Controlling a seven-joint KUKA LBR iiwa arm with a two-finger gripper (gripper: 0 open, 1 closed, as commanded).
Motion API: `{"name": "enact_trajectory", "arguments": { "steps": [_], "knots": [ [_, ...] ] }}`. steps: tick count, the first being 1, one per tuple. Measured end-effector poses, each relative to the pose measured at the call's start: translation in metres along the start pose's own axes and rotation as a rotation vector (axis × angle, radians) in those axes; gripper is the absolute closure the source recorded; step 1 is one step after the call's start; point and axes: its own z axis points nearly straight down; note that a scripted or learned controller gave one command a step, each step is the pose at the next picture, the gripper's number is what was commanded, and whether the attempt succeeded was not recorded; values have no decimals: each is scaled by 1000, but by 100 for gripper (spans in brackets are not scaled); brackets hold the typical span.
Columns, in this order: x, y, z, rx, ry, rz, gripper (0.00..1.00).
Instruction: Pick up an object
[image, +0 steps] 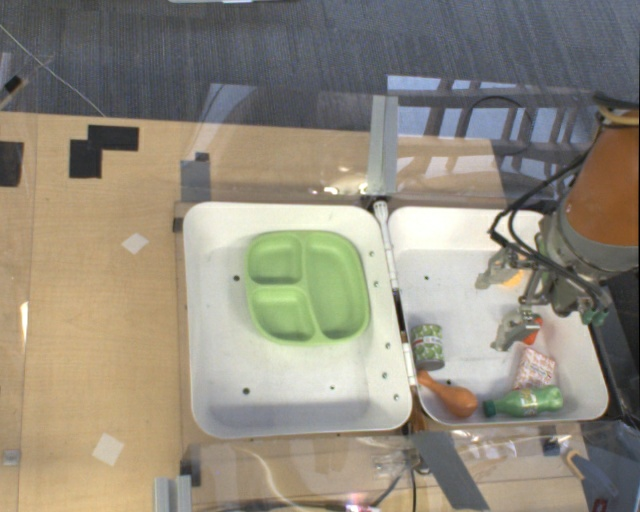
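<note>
Nothing picked yet. Gripper (512, 305) hangs over the right bin (450, 240), jaws apart, nothing between them. Packet (534, 368) just below at 6 o'clock; green bottle (525, 402), can (427, 343), drumstick (449, 395) along the front. Descent, clamp and lift all remain.

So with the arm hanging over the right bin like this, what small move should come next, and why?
Probably a short drop straight down toward the red-and-white packet. The hand hangs above the right bin, near that packet, with nothing seen between its fingers. The green bottle, small can and orange drumstick toy lie farther off.
</note>
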Motion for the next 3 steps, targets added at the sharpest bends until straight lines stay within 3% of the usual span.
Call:
{"name": "enact_trajectory", "arguments": {
  "steps": [1, 2, 3],
  "knots": [
    [21, -28, 160, 2, -11, 95, 0],
    [16, -27, 146, 5, -27, 86, 100],
    [23, 18, 64, -1, -1, 341, 100]
  ]
}}
